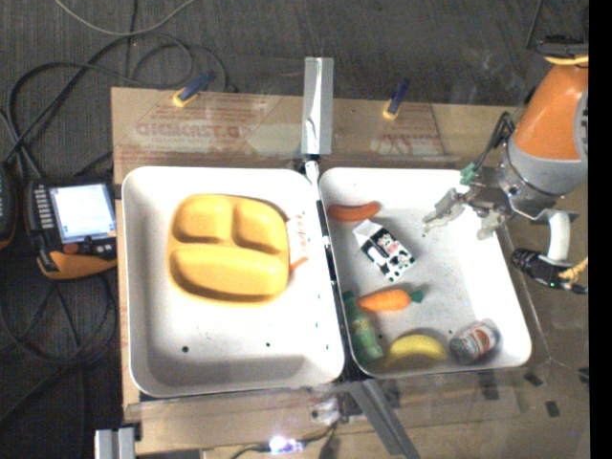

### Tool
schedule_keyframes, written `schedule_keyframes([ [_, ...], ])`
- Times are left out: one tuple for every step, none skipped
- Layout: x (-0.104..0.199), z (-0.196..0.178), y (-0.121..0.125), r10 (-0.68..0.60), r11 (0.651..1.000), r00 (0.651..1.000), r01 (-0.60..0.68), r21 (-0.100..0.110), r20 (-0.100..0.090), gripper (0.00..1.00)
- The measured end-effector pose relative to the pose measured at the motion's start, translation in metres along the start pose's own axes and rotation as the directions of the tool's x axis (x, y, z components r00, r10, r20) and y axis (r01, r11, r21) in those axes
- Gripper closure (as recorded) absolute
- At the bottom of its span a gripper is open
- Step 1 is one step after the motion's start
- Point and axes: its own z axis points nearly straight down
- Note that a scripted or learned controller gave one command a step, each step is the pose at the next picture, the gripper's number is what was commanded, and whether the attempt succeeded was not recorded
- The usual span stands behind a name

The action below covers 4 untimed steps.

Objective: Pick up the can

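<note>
Two white bins sit side by side on my bench. The left bin (143,352) carries the biggest thing here, a yellow divided tray (229,247), which lies toward the bin's far edge and fills most of its middle. A small orange-tipped item (299,261) lies against that bin's right wall, too small for me to name.

The right bin (507,285) carries the smaller things. My arm (555,127) comes in over its far right corner, and my gripper (466,212) hangs above the far right part of the bin with its two fingers spread apart and nothing between them.

A carrot (385,300) lies near the bin's middle. A black-and-white carton (384,251) lies tilted just beyond it. A sausage (354,211) rests by the far left corner. A banana (417,348) lies along the near edge, with a green bottle (362,330) against the left wall beside it.

The can (475,341) lies on its side in the near right corner, just beside the banana and well apart from my gripper.
</note>
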Motion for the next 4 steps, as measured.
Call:
schedule_keyframes([
  [0.034, 0.081, 0.026, -0.019, 1.000, 1.000, 0.019, -0.012, 0.004, 0.00],
  [0.012, 0.122, 0.083, 0.029, 0.999, 1.000, -0.029, -0.017, 0.003, 0.00],
  [0.063, -0.030, 0.084, -0.066, 0.998, 0.998, 0.066, -0.001, 0.004, 0.00],
  [0.071, 0.112, 0.045, -0.141, 0.990, 0.990, 0.141, 0.001, 0.001, 0.00],
])
